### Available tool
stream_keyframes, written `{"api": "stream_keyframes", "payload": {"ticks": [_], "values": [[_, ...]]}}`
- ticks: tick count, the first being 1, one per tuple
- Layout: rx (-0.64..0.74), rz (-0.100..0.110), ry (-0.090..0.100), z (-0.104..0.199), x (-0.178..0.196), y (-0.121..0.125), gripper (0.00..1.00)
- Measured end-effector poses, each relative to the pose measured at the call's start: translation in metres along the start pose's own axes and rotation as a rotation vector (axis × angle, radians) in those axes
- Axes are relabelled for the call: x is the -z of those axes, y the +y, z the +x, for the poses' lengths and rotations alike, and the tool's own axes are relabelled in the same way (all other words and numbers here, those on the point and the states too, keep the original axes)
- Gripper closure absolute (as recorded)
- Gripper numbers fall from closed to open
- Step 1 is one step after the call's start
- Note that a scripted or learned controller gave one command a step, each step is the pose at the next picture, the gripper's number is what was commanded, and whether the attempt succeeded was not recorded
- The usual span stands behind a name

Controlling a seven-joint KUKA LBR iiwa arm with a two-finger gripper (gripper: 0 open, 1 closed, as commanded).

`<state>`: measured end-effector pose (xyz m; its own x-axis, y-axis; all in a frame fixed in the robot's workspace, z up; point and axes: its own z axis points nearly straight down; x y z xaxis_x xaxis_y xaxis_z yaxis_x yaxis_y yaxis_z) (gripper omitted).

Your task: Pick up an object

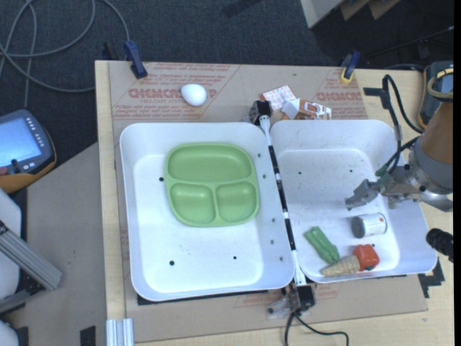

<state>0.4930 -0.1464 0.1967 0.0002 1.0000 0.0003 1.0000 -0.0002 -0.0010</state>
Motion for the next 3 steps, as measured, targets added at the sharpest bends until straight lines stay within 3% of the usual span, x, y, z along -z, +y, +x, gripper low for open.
{"api": "stream_keyframes", "payload": {"ticks": [1, 2, 3], "values": [[0.001, -0.014, -0.007, -0.018, -0.084, -0.009, 0.0], [-0.002, -0.021, -0.01, -0.019, -0.072, -0.007, 1.0], [0.0, -0.002, -0.002, -0.054, -0.044, 0.026, 1.0]]}}
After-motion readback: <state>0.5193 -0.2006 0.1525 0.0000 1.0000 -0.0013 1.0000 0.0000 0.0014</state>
